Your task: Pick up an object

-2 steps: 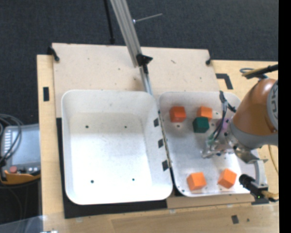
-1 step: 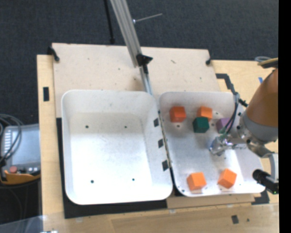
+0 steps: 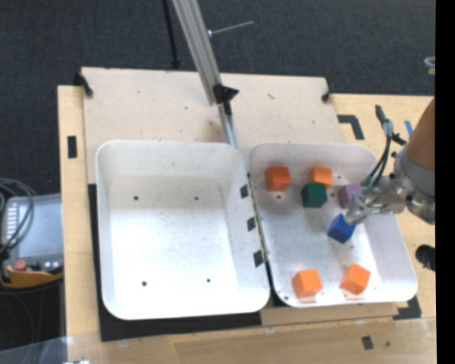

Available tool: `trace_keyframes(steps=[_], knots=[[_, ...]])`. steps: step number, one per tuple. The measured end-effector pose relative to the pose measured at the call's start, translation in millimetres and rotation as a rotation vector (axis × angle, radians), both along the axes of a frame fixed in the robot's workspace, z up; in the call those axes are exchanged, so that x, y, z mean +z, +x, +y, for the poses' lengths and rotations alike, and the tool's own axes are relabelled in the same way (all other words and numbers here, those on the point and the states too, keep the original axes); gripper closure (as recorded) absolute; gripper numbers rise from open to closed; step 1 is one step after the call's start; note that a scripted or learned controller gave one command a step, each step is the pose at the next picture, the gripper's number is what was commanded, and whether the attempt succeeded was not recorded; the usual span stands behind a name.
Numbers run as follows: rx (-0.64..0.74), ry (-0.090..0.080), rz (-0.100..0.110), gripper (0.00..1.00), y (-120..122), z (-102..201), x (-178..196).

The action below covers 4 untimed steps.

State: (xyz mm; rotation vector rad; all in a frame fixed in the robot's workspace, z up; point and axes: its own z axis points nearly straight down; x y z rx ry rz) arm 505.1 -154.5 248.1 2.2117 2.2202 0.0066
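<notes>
- Reaching in from the right: arm, grey, ending in the gripper (image 3: 356, 212) over the right bin (image 3: 390, 268).
- Jaws: cannot tell whether open or closed; the tips merge with the blue cube (image 3: 340, 228) at this angle, and no cube is clearly seen between them.
- Blue cube: right bin, mid-right floor, tilted on a corner, touching or just under the gripper tip, slightly down-left of it. Judged the likeliest target.
- Key relation: cube lies directly beneath and a little left of the tip, so the coming move is judged a short straight descent, not a sideways reach. No long axis, so approach angle matters little; the tilt may let it slip.
- Purple cube (image 3: 349, 194): just above the blue one, close beside the gripper; could be nudged.
- Green cube (image 3: 313, 196): left of purple, near.
- Orange cubes: upper pair (image 3: 278, 178) and (image 3: 320, 176); lower pair (image 3: 307, 283) and (image 3: 355, 278), well apart from the gripper.
- Left bin (image 3: 106, 203): white, shallow.
- Status: grasp judged not yet confirmed.
</notes>
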Motion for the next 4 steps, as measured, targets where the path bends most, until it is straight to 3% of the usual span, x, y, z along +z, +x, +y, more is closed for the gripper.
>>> trace_keyframes(steps=[1,2,4], knots=[[0.001,0.0,0.001,1.0,2,-1,54],[0.001,0.002,0.009,1.0,15,41,40],[0.002,0.002,0.008,1.0,53,142,13]])
